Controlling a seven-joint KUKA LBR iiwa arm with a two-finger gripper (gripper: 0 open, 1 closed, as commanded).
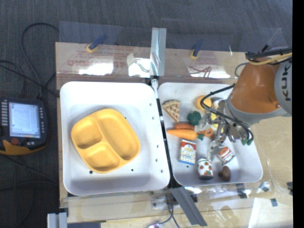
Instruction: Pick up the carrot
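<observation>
The carrot lies in the right bin, near its left wall, between a waffle slice and a small carton. The gripper hangs just right of the carrot. A yellow tray sits in the left bin.

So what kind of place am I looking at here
Probably a robotics lab test bench: a grey and orange arm reaches over two white bins, toy food like a carrot fills one, and a handheld control pendant lies on the carpet.

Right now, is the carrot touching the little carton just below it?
Apart. The camera view shows a strip of white bin floor between the carrot and the top of the carton.
</observation>
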